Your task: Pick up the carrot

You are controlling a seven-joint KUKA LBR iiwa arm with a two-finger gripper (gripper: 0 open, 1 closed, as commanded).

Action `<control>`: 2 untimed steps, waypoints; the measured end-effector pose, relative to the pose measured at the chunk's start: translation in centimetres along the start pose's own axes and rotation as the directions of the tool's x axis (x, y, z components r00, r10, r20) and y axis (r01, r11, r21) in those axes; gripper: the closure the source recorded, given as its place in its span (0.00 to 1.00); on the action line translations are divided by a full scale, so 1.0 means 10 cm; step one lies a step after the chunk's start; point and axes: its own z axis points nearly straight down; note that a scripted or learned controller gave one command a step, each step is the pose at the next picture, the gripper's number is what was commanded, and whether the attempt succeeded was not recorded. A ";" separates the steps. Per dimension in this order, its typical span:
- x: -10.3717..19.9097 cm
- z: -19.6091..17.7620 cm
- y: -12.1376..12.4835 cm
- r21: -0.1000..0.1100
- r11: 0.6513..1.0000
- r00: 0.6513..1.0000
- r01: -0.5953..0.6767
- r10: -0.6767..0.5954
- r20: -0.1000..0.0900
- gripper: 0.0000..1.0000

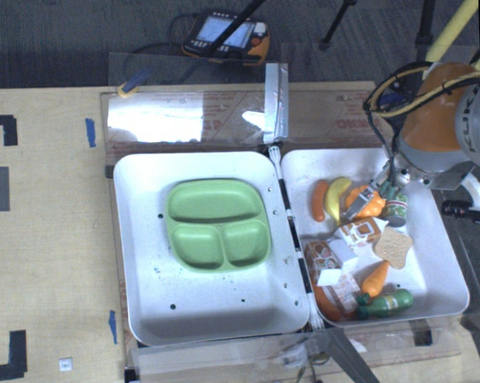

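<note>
Start at the near edge of the right bin (454, 284): a green bottle-like item (385, 303) lies along the front wall, and just behind it sits the carrot (375, 278) — an orange taper whose long axis runs on a slant, thick end up and to the right beside a tan slice of bread (394, 249), narrow end down toward the packets (339, 282). Farther back you have a box with red print (361, 233), then the gripper (366, 199), low over the clutter at the back of the bin, next to a banana (336, 198) and an orange piece (318, 201). Something orange sits right at its tip, but you cannot tell whether its jaws are apart or closed on anything. So the carrot lies toward the near side from the gripper, with the box between — judge the reach as a move toward the front wall, with the jaws set across that slanted axis. The green tray (217, 223) in the left bin (139, 254) plays no part
</note>
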 end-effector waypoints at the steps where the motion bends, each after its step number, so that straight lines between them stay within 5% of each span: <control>1: -0.25 0.01 0.21 0.019 0.998 0.998 0.059 -0.058 -0.021 0.00; 2: -0.26 -0.09 0.22 0.017 0.998 0.998 0.059 -0.059 -0.017 1.00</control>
